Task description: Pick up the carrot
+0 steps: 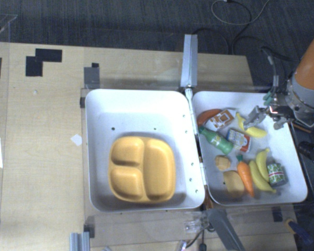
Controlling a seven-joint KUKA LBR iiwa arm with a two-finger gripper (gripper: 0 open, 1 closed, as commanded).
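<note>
Yellow and divided into three wells, a plate [143, 168] sits in the left bin [99, 114], low in the view and close to its front wall. Moving right across the metal rail between the bins, the right bin [298, 192] is crowded: a green bottle [216, 139] lies near its left wall, a reddish sausage [208, 115] and a small carton [221, 120] sit above it, and two potatoes [233, 181] rest toward the front. The carrot [245, 177] lies just right of the larger potato, touching or nearly touching it, with its long axis running roughly front to back and its green top pointing toward the far wall. A pair of bananas [260, 171] presses along its right side, and a small can [276, 173] sits beyond those. The tool [257, 116] hangs over the far right part of this bin, near a lone banana [255, 132] (whether its fingers are spread or closed I cannot tell, and nothing is seen held between them). From the tool the carrot lies toward the front of the bin and slightly left. My guess is that the tight neighbours matter most: with potato on one side and bananas on the other, fingers closing across the carrot's width have little room to drop in.
</note>
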